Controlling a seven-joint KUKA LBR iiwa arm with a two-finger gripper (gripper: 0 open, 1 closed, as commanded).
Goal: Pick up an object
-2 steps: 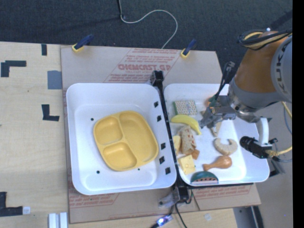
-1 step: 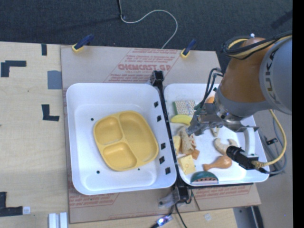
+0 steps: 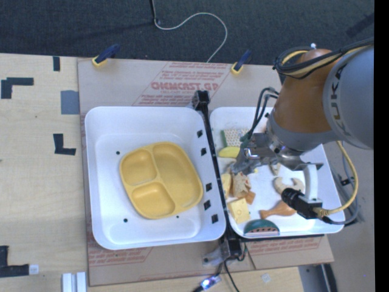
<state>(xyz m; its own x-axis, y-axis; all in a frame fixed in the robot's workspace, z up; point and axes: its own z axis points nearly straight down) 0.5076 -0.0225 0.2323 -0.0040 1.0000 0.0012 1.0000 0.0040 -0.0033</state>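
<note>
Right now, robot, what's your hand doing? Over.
Hand low over right bin, among the food toys. Grip unclear. Yellow plate alone in left bin. Over.

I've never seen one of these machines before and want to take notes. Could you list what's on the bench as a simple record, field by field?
left bin: holds a yellow divided plate
right bin: a jumble of small toy food pieces
arm: reaches in from the right, over the right bin
gripper: low over the food pieces near the bin divider
under the bins: a cardboard sheet with red print
</note>
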